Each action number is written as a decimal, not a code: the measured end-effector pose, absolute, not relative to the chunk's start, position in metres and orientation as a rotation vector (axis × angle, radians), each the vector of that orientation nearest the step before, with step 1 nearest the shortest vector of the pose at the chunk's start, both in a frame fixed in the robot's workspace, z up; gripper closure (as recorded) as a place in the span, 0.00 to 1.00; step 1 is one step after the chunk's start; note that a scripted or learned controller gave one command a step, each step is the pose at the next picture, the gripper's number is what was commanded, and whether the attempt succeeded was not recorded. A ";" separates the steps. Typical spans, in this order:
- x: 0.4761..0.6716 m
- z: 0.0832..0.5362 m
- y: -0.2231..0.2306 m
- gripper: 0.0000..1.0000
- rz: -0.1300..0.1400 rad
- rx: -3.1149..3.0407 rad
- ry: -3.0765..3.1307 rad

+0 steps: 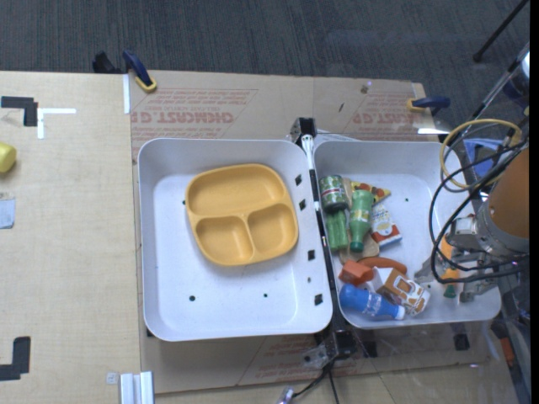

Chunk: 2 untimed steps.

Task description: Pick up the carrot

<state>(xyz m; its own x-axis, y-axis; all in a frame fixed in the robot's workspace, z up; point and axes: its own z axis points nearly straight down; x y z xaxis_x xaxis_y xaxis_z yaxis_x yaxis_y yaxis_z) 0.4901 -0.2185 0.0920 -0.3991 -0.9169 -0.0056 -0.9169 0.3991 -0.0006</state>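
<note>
The carrot (386,263), an orange elongated piece, lies in the right bin (421,179) among other toy groceries, just right of an orange-red chunk (355,272). My gripper (456,273) hangs at the bin's right edge below the arm's orange band (514,204), roughly a hand's width to the right of the carrot. Cables and the wrist body hide much of the gripper.
The left bin (160,251) holds a yellow divided plate (242,214). Around the carrot lie a green can (333,194), a green bottle (360,219), a blue bottle (370,303) and small cartons (407,291). Black and yellow cables (459,154) loop over the right bin's far right side.
</note>
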 end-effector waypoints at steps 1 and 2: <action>0.481 0.092 -0.216 0.00 0.008 -1.939 2.463; 0.481 0.092 -0.218 0.00 0.003 -1.770 2.587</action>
